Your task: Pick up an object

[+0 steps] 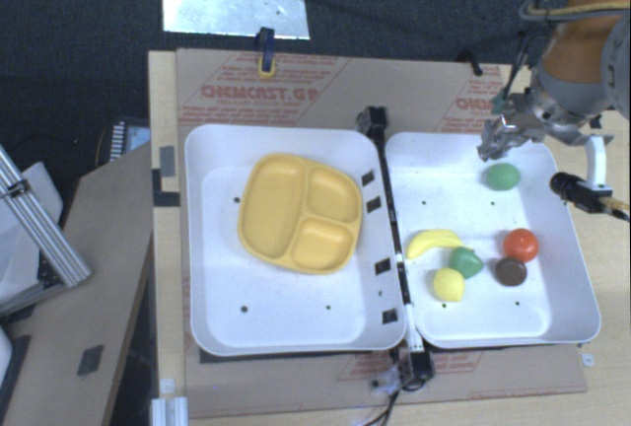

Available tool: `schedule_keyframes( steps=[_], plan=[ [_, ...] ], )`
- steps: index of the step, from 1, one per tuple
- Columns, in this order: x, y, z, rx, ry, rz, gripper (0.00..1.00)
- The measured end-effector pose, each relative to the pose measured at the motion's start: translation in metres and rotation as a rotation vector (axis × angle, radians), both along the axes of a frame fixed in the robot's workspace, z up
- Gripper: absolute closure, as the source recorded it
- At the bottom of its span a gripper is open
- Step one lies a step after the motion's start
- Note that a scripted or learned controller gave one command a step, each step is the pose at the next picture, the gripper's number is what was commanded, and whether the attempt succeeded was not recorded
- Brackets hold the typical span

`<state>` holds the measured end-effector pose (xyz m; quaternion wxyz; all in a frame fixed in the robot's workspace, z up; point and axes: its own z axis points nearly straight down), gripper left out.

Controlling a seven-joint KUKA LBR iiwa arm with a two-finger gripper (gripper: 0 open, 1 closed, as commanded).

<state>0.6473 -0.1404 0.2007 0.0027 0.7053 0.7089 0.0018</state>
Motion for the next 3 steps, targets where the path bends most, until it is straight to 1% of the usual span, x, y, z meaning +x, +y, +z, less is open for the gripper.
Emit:
schedule_keyframes(
  steps=[1, 2, 3],
  plan=[
    [0.001, 0.000, 0.038, 0.000, 0.001, 0.002, 1.00],
    [0.002, 0.054, 0.027, 0.001, 0.005, 0.003, 1.00],
    [0.002, 0.101, 0.022, 0.002, 0.004, 0.004, 1.00]
  ],
)
